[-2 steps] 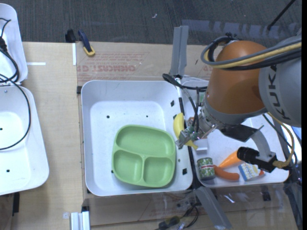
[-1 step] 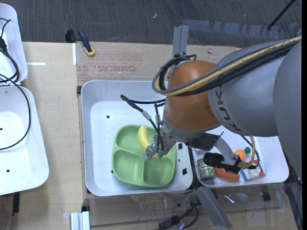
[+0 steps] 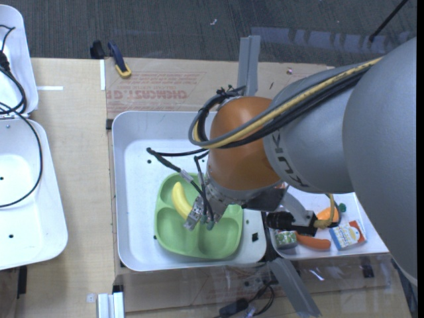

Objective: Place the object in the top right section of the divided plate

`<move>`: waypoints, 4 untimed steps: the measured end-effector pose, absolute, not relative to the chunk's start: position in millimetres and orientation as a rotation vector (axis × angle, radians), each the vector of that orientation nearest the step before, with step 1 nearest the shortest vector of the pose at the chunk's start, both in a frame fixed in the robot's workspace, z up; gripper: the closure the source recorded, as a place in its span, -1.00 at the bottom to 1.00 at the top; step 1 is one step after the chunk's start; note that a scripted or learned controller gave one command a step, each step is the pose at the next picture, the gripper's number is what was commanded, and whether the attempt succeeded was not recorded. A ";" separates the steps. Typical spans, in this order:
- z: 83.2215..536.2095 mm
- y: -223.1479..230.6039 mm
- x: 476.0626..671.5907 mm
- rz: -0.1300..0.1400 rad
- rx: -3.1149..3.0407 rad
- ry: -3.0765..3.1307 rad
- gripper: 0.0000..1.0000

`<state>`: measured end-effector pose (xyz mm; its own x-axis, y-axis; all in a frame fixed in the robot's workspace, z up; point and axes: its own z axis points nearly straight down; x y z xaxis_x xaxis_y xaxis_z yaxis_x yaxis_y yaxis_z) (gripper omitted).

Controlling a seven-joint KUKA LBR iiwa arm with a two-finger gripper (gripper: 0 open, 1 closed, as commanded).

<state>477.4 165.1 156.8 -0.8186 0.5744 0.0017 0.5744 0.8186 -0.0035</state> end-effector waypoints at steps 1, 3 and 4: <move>104.1 190.1 506.8 -0.021 -1.227 -2.903 1.00; 94.0 113.7 479.4 -0.012 -1.344 -2.844 -1.00; 164.7 139.8 477.9 0.002 -1.283 -2.868 -1.00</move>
<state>477.9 139.8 164.7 -0.6665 0.7455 -0.0008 0.7455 0.6665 -0.0009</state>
